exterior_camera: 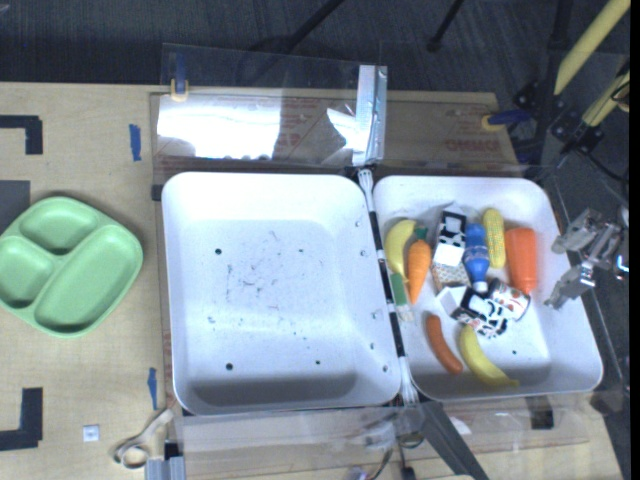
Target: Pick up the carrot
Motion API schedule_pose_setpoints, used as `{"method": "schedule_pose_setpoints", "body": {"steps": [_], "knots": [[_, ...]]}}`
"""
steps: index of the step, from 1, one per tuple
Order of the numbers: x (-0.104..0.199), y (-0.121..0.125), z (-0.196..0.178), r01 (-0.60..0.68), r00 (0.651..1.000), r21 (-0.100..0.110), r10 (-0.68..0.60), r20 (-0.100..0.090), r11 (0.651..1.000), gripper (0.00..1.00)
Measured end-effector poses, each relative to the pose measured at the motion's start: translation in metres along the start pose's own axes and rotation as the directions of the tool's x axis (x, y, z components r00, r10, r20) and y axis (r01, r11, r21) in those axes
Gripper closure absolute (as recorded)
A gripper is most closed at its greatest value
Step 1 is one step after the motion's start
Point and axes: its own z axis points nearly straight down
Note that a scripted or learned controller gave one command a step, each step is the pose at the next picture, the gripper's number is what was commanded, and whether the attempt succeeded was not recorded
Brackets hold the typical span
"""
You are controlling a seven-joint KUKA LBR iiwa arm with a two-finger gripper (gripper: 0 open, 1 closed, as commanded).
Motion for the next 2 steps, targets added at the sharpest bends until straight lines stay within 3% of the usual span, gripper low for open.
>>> {"method": "schedule_pose_setpoints", "body": {"steps": [1,2], "knots": [[0.038,-0.017,0.085,0.114,0.993,0.0,-0.114,-0.001,0.993,0.0],[0.036,-0.017,0.075,0.112,0.994,-0.001,-0.112,0.005,0.994,1.0]]}}
